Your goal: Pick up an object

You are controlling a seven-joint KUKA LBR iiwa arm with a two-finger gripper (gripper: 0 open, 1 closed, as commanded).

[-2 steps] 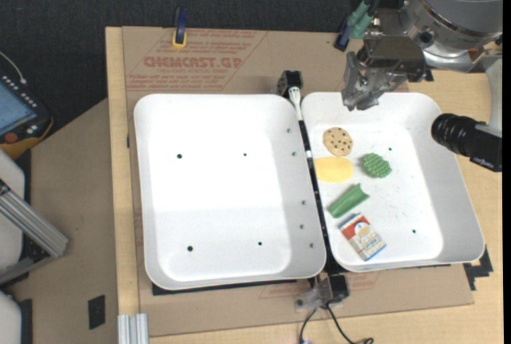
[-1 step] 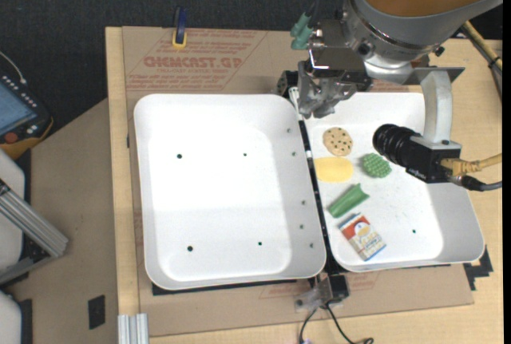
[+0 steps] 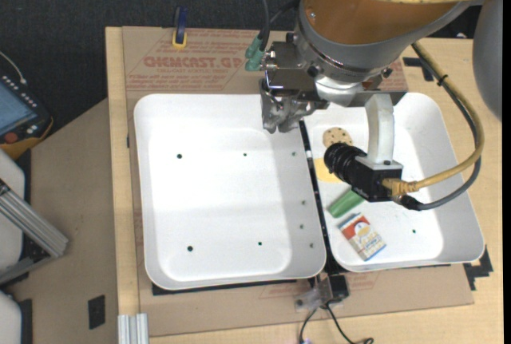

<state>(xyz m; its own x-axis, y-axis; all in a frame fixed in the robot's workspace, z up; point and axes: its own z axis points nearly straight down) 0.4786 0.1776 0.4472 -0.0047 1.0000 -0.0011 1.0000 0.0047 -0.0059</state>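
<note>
My gripper (image 3: 279, 117) hangs over the far end of the divider between the two bins, at the left bin's (image 3: 215, 207) back right corner. I see nothing held in it. In the right bin (image 3: 447, 199) lie a green block (image 3: 345, 203), a small red, white and blue box (image 3: 364, 238), a tan round disc with holes (image 3: 338, 135) and a yellow piece (image 3: 323, 168). All of these lie nearer the camera and to the right of the gripper. The arm's black cylinder partly covers the yellow piece.
A black cylinder (image 3: 351, 167) on a white bracket with a yellow cable (image 3: 447, 175) juts out from the arm over the right bin. The bins rest on a cardboard sheet (image 3: 200, 59) with a blue and yellow clamp (image 3: 180, 29) at its far edge.
</note>
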